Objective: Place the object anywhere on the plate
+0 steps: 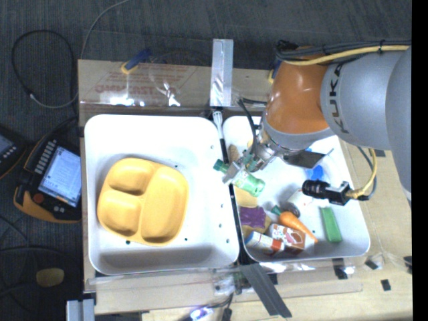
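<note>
The pale green object (250, 182) is seen at the left edge of the right bin (355, 241), close against the wall shared by the two bins. The gripper (237, 168) is placed directly over its upper end. Whether the gripper is clamped on the object or released cannot be told, since the contact is masked by the wrist. A small teal piece (219, 166) is seen just beside the gripper, over the shared wall. It cannot be said whether it belongs to the object.

The step in hand is judged to be the pick or the start of the carry. To do it well, the grasp should be confirmed before any sideways travel. The object should be lifted clear of the shared wall, carried left, and lowered over the plate before release, so that it is not dropped or rolled off.

The yellow plate (142, 199), moulded in compartments, is set in the middle of the left bin (100, 134) and nothing is seen on it.

In the right bin, a purple item (253, 216) lies near the object. A carrot (295, 221) and a red and white carton (285, 238) lie near the front wall. A green block (330, 224) is set further right, and a blue item (316, 172) is partly hidden behind the arm.
</note>
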Motion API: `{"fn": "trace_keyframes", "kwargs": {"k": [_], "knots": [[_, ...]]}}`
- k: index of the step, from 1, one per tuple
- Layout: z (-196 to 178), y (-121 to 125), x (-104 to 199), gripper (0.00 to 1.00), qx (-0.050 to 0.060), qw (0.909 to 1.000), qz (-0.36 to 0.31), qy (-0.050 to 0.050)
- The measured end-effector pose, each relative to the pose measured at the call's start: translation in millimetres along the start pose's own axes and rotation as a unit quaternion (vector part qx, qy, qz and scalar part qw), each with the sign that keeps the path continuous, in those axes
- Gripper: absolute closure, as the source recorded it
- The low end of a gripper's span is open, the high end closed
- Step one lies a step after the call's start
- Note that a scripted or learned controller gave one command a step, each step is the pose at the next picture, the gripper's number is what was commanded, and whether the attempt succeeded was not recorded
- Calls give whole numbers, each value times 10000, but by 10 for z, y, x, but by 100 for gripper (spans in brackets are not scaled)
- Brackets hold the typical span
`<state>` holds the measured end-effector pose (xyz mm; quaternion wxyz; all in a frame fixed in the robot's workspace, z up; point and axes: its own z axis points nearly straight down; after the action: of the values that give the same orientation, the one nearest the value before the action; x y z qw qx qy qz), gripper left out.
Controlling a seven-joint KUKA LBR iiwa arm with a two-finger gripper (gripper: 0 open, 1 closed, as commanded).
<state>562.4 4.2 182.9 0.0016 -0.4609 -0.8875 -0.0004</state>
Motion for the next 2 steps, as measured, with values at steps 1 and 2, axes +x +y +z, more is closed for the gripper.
{"fn": "trace_keyframes", "kwargs": {"k": [1,2], "knots": [[5,535,532,100,2,10000,18,-3],[518,706,976,100,4,9834,-1814,0]]}}
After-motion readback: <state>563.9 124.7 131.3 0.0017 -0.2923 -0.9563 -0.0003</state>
